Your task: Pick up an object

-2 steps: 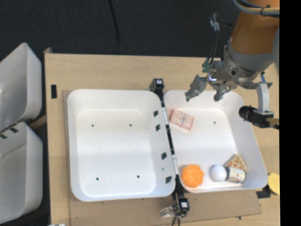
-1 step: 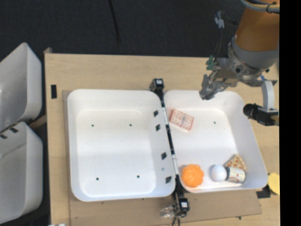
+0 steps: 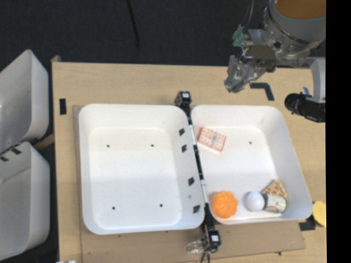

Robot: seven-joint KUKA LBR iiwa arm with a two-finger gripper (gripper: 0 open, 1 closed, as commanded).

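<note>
nothing is picked yet: the gripper [image 3: 239, 81] hangs above the bench behind the right bin [image 3: 290, 133]. i cannot tell its state. the orange ball [image 3: 224, 204] lies untouched

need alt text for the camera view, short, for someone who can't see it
A grey robot arm with an orange band holds its claw above the bench, beyond the far edge of the right bin. That bin holds a patterned card, an orange ball, a white ball and a small cup. The left bin sits beside it.
</note>
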